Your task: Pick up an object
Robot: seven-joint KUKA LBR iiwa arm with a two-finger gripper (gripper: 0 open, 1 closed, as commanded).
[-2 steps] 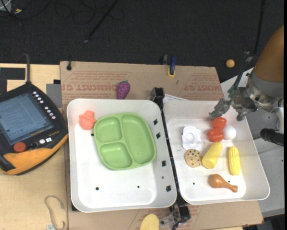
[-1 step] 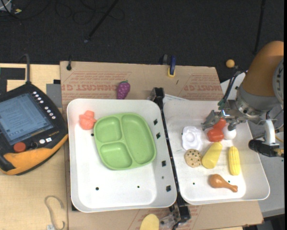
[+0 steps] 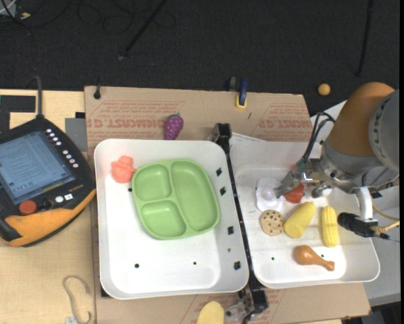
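Over right bin (image 3: 364,265): gripper (image 3: 293,189) low beside red object (image 3: 295,194) (finger state cannot be told), near white piece (image 3: 266,196), cookie (image 3: 271,222)

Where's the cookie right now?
The cookie lies in the right bin, near its left wall, just left of the yellow toy and below a white piece.

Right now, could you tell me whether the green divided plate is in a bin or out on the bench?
In a bin: the green divided plate lies flat inside the left white bin, upright, its three compartments empty.
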